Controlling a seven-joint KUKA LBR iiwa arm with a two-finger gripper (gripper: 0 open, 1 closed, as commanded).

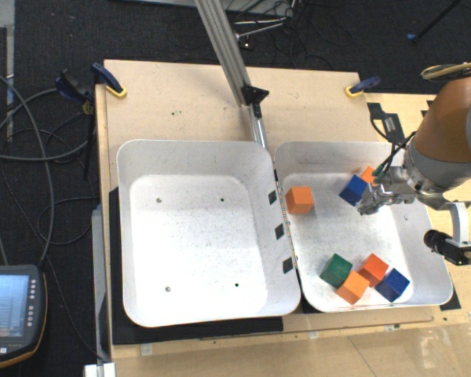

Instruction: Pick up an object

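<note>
The orange cube is where we begin: a matte, square-edged block sitting alone on the speckled white floor of the right bin, close to that bin's left wall. Left of the cube we see the left bin, a shallow tray of smooth white plastic with rounded corners and fine dark flecks. To the right of the cube, at about the same height in the view, lies a blue cube, tilted on the tray floor with a small orange piece showing just behind it. Below and right of the orange cube a cluster of blocks sits touching: a green one, two orange ones and a blue one. The gripper hangs just right of the blue cube, well apart from the orange cube; we cannot tell how its tips stand.
</note>
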